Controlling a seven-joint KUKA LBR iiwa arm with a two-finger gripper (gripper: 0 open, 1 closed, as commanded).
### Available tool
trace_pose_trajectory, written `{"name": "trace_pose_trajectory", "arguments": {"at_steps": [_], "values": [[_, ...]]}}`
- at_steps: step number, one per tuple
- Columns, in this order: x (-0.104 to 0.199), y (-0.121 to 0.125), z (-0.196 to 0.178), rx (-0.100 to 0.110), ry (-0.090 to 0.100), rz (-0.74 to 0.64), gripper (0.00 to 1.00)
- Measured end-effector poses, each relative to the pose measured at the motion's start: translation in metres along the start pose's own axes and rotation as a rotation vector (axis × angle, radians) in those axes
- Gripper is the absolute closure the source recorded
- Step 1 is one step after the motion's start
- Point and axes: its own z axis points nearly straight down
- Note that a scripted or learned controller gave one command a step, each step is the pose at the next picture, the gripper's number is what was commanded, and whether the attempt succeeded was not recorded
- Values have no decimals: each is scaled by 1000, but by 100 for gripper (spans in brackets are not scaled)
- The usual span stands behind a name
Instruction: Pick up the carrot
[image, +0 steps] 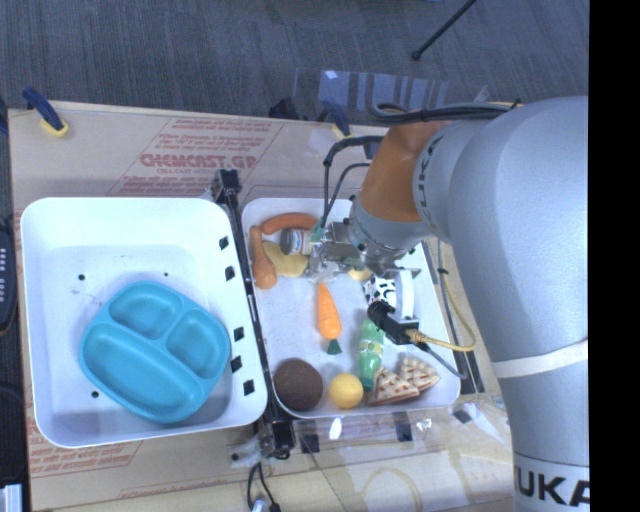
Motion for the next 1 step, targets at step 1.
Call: {"name": "trace_pose_trajectory", "arguments": {"at_steps": [1], "values": [[50, -57, -82, -8, 5, 219, 100]]}}
